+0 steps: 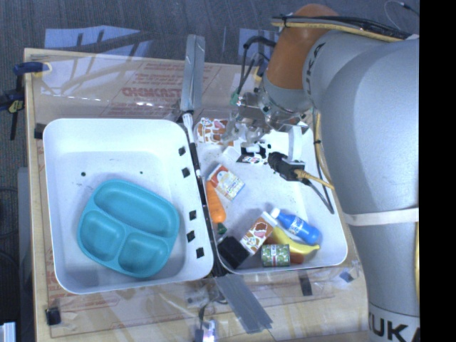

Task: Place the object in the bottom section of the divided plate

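Observation:
A turquoise divided plate [128, 226] with three sections lies in the left bin [64, 148]; nothing rests on it. My gripper [246, 128] hangs over the far end of the right bin [324, 198], near a small printed packet [209, 130] at the bin's back wall. The arm's grey body with its orange band [299, 55] covers much of that bin's right side. Whether anything sits between the fingers is hidden by the wrist.
In the right bin lie a small snack box [226, 183], an orange carrot [215, 206], a black block [232, 251], a juice carton [256, 235], a blue bottle [298, 227], a banana [299, 248] and a green can [275, 256]. A cable plug [286, 167] dangles below the wrist.

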{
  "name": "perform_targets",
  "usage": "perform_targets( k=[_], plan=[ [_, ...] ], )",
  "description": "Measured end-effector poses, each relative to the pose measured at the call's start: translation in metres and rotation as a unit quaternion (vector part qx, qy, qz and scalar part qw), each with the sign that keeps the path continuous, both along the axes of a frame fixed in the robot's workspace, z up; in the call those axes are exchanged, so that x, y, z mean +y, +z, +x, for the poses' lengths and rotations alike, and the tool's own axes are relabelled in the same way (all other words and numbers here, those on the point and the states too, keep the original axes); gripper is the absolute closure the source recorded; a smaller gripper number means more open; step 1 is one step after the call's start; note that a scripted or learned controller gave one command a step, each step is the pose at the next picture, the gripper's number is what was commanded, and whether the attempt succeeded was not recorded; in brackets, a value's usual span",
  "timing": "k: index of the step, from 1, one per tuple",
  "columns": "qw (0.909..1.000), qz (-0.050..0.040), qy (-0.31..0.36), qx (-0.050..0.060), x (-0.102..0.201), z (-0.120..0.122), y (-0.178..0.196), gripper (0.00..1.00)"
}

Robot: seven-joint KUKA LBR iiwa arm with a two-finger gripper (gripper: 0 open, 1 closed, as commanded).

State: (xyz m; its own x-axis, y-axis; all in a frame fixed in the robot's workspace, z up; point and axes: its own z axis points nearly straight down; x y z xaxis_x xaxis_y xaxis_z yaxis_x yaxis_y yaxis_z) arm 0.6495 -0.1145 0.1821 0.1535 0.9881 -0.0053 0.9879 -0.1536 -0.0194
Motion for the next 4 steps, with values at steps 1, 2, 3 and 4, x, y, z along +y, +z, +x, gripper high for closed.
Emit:
perform_targets(
  k=[1,2,3,4],
  plan=[
    [0.9962,0.0023,0.087,-0.007,0.069,-0.031,0.009,1.00],
    [0.9991,0.0018,0.041,-0.008,0.118,-0.102,0.029,1.00],
    [0.9955,0.0021,0.095,-0.010,0.094,-0.139,0.261,1.00],
    [0.9506,0.0045,0.310,-0.008,0.056,-0.173,0.243,1.00]
  ],
)
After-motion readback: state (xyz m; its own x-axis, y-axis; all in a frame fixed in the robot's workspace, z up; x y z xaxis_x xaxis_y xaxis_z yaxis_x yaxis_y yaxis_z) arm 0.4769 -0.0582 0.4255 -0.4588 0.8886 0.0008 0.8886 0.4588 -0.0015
